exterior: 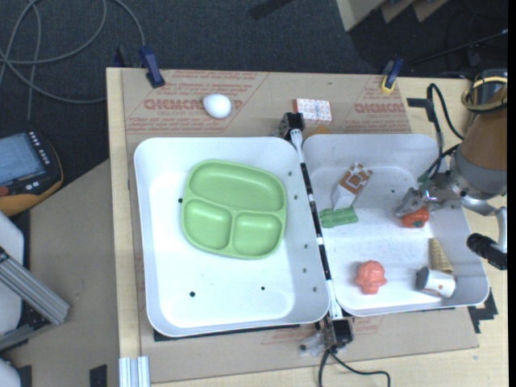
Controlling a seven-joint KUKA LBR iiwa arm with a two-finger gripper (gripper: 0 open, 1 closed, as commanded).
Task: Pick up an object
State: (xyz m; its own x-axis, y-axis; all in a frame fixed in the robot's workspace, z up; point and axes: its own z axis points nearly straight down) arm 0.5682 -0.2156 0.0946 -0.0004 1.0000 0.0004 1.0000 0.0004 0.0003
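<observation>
Nearest, a pink brain-shaped toy (371, 276) and a white-and-tan cone (436, 270) lie in the right bin (379, 156). Beyond, the gripper (416, 208) is clenched on a small red-orange object (415, 218). Left bin (161, 240) holds a green divided plate (235, 208).

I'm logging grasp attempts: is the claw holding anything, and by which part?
Cannot be told: the claw sits right at the small red object in the right bin, but no grip is visible.

Arm: reaches in over the desk's right edge, near the far right corner (grey, orange band above the wrist).
Wrist: angled down and leftward.
Tool (415, 204): low, pointing left, inside the desk's right edge.
</observation>
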